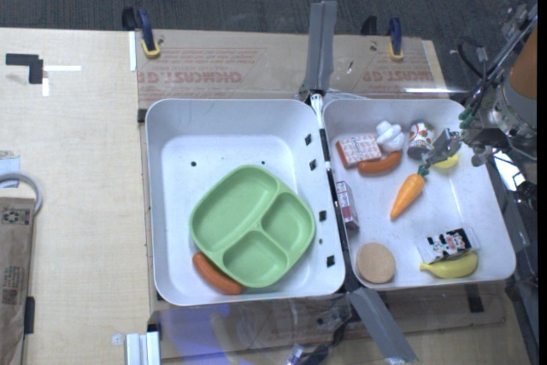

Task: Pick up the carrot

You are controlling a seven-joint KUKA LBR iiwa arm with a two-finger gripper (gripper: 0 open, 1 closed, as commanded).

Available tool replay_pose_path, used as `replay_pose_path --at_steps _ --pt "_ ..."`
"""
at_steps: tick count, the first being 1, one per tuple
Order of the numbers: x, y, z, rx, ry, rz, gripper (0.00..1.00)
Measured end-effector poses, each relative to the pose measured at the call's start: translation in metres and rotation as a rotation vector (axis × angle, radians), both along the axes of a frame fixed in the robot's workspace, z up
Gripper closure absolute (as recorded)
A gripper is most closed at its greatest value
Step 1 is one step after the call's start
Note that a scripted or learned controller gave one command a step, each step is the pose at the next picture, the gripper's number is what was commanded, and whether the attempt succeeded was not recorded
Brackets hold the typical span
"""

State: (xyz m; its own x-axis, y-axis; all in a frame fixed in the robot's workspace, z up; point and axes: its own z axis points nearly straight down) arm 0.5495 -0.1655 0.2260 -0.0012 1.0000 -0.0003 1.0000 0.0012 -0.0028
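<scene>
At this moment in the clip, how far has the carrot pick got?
Done: the gripper has reached the right bin and sits low near its far side. In hand: nothing visible; the carrot lies on the bin floor, its green top pointing toward the gripper, just short of it. Left: closing the gap, grasping and lifting. Whether the fingers are open is unclear from this view.

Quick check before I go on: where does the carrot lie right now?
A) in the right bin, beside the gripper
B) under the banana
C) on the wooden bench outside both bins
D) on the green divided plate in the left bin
A: the carrot lies on the floor of the right bin, its green top just below and left of the gripper.
</scene>
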Motion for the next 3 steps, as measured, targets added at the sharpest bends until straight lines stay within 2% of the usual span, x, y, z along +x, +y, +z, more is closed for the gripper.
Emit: replay_pose_path --at_steps 1,2,3 --pt "0.012 -0.016 -0.135 0.0 -0.001 -0.092 0.0" --pt "0.012 -0.017 -0.126 0.0 0.001 -0.096 1.0" --pt "-0.004 -0.006 -0.033 -0.002 0.0 -0.657 1.0"
